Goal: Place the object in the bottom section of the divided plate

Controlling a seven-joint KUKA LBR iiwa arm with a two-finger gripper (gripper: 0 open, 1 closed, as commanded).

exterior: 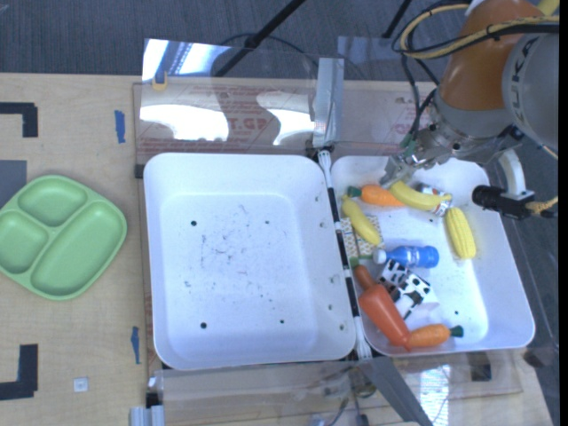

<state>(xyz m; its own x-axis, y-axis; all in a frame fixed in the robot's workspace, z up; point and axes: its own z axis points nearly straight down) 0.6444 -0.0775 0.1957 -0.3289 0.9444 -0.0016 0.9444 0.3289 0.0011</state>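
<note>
The green divided plate (58,235) lies on the wooden bench at the far left, outside both bins; its long section faces the lower right. My gripper (410,161) hangs over the back of the right bin (506,318), just above a yellow banana (419,197) and a small orange carrot (382,196). Nothing can be made out between its tips. The grey arm with its orange band (484,69) comes in from the upper right.
The right bin also holds a second banana (361,221), a corn cob (460,232), a blue bottle (410,257), a black-and-white toy (408,288) and two more carrots (383,307). The left bin (169,185) sits between the plate and the right bin.
</note>
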